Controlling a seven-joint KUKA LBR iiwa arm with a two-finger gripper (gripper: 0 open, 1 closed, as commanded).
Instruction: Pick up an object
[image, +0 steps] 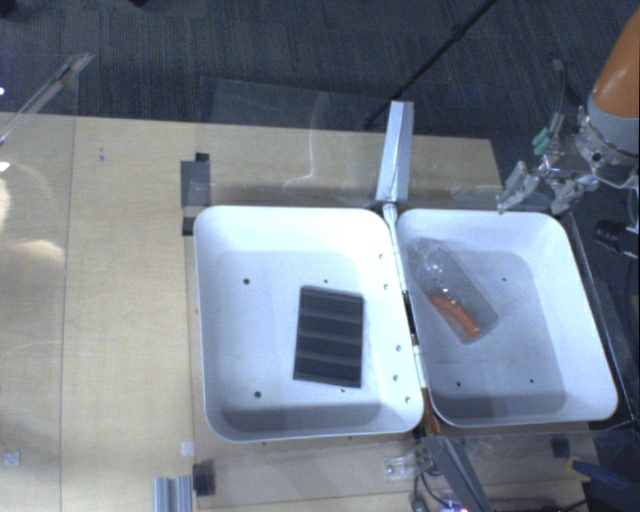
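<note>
No brand, label or legible writing can be made out on any item. The right bin (560, 260) contains one clear plastic bottle (455, 292) lying on its side in the bin's left half, close to the divide between the two bins. Its long axis runs diagonally: the narrower clear end points toward the upper left, and the end holding an orange-red insert or contents points toward the lower right. The bottle rests on the bin floor, apart from the walls. The left bin (230, 270) holds a dark rectangular ribbed pad (329, 336) lying flat near its centre, long axis running near to far with a slight tilt. The gripper (541, 186) stands above the counter (110, 300) just beyond the far rim of the right bin, well apart from the bottle; its jaws appear spread apart and hold nothing.
</note>
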